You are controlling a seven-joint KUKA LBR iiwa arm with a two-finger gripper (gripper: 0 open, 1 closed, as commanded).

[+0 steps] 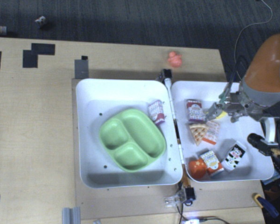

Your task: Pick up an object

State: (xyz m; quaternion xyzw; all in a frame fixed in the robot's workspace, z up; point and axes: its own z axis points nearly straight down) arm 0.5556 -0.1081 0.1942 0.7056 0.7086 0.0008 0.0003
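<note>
The right bin [252, 171] holds several small items: a red and white packet [194, 110], a waffle-like wedge [199, 133], a pale packet [212, 130], a red tomato [197, 169], a small orange and white carton [210, 160] and a black and white carton [234, 156]. My gripper [222, 107] hangs low over this bin's upper middle, just right of the red and white packet and above the pale packet. Nothing is visibly held in it. The arm's orange band [270, 64] sits above it at the right.
The left bin [86, 125] holds a green divided plate [132, 139] and a small red and white packet [157, 111] by its right wall. A pink lump [175, 59] lies on the bench behind the bins. A black fixture [166, 74] stands where the bins meet.
</note>
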